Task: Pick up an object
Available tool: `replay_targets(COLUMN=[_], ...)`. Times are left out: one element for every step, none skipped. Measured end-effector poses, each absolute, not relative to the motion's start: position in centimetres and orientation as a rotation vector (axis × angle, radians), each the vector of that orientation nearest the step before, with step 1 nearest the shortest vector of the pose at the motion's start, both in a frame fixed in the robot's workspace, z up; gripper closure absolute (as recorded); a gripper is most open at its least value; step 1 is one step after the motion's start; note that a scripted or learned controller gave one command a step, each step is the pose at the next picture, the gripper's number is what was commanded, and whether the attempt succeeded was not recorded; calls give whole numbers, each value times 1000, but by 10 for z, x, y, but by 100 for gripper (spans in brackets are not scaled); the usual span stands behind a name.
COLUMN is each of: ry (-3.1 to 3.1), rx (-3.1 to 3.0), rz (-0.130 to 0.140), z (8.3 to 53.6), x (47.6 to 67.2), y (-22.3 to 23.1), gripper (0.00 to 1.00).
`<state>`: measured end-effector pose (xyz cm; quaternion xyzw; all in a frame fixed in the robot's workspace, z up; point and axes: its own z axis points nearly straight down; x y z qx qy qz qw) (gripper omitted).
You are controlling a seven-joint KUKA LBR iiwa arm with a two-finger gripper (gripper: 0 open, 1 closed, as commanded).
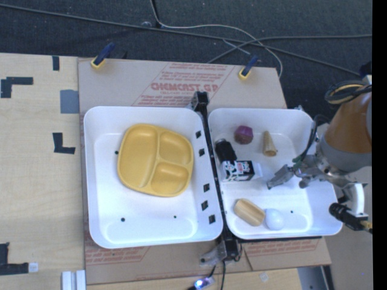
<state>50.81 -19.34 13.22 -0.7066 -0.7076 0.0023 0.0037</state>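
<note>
Over the right shallow white bin (302, 121), the grey end effector (279, 179) hangs blurred, its open-or-closed state impossible to tell, beside the black-and-white carton (237, 170), small purple ball (243, 134), tan cone (268, 143), tan cylinder (249, 212) and white ball (274, 220).

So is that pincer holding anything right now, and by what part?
Nothing. The pincer hangs over bare floor in the right bin, with no object between its tips; the carton lies beside it.
</note>
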Motion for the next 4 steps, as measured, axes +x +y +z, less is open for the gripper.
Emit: replay_targets(ry=[-2221, -2223, -2223, -2225], rx=[-2220, -2222, -2219, -2221], rz=[5, 4, 0, -1], z=[81, 93, 139, 201], x=[508, 509, 504, 503], y=[-193, -194, -187, -188], gripper=[0, 100, 100, 100])
